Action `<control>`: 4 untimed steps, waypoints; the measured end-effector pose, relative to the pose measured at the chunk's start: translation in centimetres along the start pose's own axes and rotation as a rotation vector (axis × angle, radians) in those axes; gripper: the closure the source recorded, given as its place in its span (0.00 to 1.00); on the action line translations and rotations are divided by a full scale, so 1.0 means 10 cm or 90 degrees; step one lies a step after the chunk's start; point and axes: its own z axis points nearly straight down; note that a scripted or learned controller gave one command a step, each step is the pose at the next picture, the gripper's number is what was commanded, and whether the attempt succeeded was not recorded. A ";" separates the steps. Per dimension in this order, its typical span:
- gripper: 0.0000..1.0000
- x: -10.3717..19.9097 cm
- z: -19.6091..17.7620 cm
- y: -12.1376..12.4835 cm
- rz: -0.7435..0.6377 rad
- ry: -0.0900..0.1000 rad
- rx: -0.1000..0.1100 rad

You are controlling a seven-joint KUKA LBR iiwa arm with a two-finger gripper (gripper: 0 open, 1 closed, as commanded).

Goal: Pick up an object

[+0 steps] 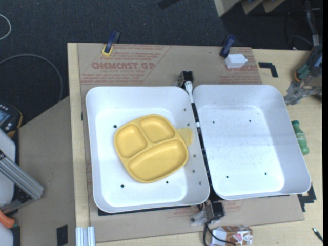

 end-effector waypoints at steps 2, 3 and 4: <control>1.00 -0.01 -0.22 -0.01 -0.001 -0.003 -0.003; 1.00 -0.01 -0.31 0.20 0.002 0.000 0.001; 1.00 0.12 -1.35 -0.14 0.001 0.000 -0.003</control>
